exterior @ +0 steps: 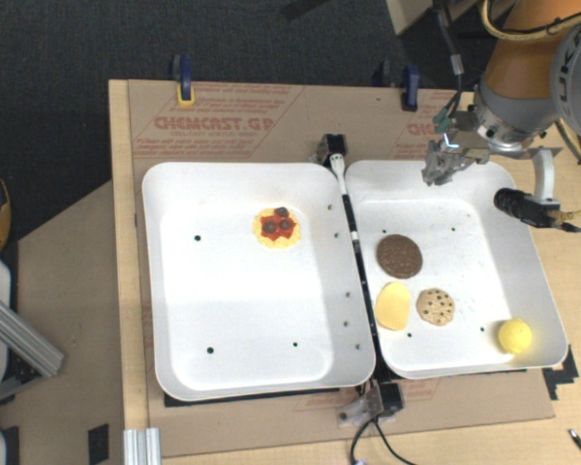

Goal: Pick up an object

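Observation:
My gripper point(438, 170) hangs above the far edge of the right bin point(484, 223), with nothing between its fingers that I can make out. In the right bin lie a brown round cookie point(399, 256), a pale yellow piece point(393, 306), a chocolate-chip cookie point(435, 306) and a yellow ball point(514, 336). The left bin point(223, 327) holds a small yellow tart with red and dark topping point(278, 228). All the objects lie well below and away from the gripper.
The two bins meet along a black-clipped seam point(349, 231). Blue clamps point(183, 70) point(410, 80) hold the cardboard base at the far edge. A black cylinder point(525, 206) juts over the right bin's right rim.

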`<state>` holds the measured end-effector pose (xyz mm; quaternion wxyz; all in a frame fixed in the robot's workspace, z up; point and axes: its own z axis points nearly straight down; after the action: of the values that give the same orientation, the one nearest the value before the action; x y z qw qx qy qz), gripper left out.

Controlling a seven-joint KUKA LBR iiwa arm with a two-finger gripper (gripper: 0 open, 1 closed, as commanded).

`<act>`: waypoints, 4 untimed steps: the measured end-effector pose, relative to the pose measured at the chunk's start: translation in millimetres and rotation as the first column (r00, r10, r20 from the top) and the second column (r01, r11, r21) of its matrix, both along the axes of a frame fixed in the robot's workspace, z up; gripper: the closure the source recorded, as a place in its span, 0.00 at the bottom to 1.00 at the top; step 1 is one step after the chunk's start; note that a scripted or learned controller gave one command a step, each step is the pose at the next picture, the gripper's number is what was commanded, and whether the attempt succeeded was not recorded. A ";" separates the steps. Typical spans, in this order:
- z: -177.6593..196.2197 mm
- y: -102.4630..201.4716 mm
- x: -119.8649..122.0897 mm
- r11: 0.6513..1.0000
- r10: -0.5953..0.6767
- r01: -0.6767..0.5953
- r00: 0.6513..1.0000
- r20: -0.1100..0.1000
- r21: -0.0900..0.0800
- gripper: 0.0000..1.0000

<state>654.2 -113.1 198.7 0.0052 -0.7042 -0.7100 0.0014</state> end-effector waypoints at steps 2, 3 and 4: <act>18.8 90.4 9.8 1.000 -0.003 0.003 1.000 -0.003 -0.003 1.00; 156.1 126.0 13.8 1.000 -0.003 0.003 1.000 0.025 -0.005 1.00; 95.0 187.3 7.5 1.000 -0.002 0.002 1.000 0.002 -0.003 1.00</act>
<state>661.7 74.1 293.7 0.0031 -0.7048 -0.7094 0.0017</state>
